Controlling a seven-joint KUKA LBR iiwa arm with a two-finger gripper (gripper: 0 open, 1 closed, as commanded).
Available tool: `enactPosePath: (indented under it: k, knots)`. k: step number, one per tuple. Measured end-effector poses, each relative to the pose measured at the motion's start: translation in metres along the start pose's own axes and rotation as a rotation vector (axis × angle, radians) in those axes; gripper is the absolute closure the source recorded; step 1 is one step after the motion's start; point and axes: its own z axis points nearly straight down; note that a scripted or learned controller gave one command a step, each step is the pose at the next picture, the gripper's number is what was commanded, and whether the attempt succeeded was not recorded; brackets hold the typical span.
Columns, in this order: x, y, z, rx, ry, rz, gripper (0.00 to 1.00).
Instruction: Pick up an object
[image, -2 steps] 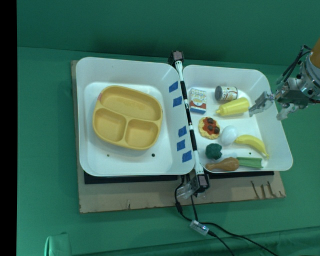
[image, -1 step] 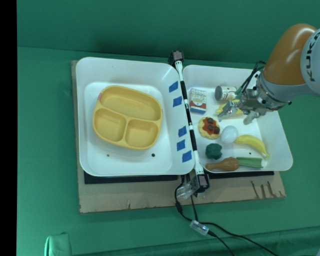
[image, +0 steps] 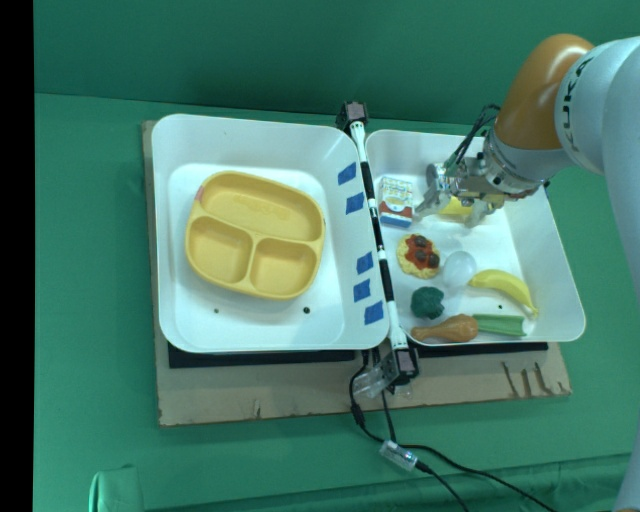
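My gripper (image: 456, 199) hangs low over the back of the right bin (image: 555, 270). Its fingers stand apart, one on each side of a small yellow piece (image: 455, 211) lying on the bin floor. The yellow piece is partly hidden by the gripper, and I cannot tell whether the fingers touch it. To the left of the gripper stands a small red and white carton (image: 397, 201). In front of it lie a pizza slice (image: 418, 255), a white ball (image: 459, 268), a banana (image: 503, 287), a broccoli head (image: 428, 302), a drumstick (image: 447, 328) and a green stalk (image: 500, 324).
The left bin (image: 180, 150) holds a yellow divided plate (image: 255, 233). A black and white bar (image: 375, 215) with blue tags runs between the bins. Cables (image: 400, 455) trail off the front of the cardboard base.
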Motion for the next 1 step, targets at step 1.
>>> enactPosePath:
  k: [1]
  knots:
    - [-0.0039, 0.0024, -0.0162, -0.012, -0.006, 0.008, 1.00]
